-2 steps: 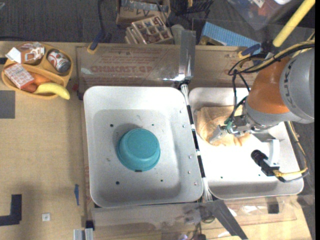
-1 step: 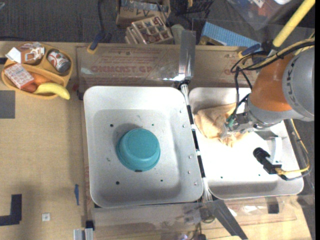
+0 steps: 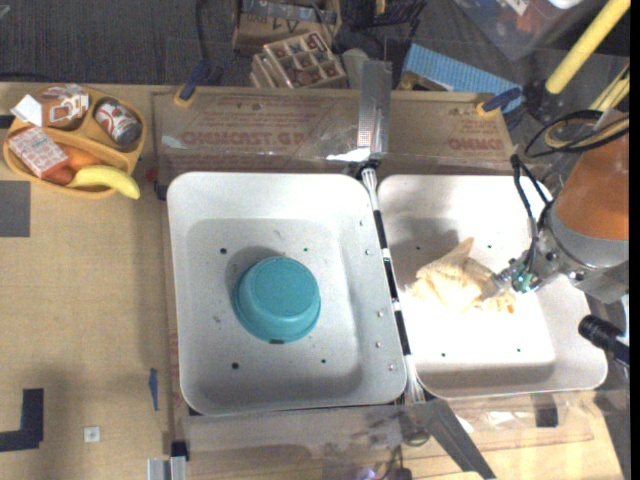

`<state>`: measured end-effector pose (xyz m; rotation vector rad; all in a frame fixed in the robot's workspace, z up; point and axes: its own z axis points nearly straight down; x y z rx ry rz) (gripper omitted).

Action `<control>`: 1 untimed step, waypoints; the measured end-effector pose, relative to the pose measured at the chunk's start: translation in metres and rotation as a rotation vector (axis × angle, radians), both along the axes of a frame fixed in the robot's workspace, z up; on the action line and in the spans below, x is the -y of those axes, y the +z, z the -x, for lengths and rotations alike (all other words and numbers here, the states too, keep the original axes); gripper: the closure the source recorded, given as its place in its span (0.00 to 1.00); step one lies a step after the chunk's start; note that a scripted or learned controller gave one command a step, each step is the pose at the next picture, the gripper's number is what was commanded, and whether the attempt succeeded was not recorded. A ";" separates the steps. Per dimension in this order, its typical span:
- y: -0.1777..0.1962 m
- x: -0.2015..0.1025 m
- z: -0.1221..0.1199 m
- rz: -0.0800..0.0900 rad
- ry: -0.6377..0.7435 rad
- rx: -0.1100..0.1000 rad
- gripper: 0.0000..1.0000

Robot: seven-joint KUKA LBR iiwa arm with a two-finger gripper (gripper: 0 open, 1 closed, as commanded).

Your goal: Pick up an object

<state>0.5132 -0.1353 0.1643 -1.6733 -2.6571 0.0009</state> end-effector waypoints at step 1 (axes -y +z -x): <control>0.033 -0.057 -0.057 0.002 -0.141 0.003 1.00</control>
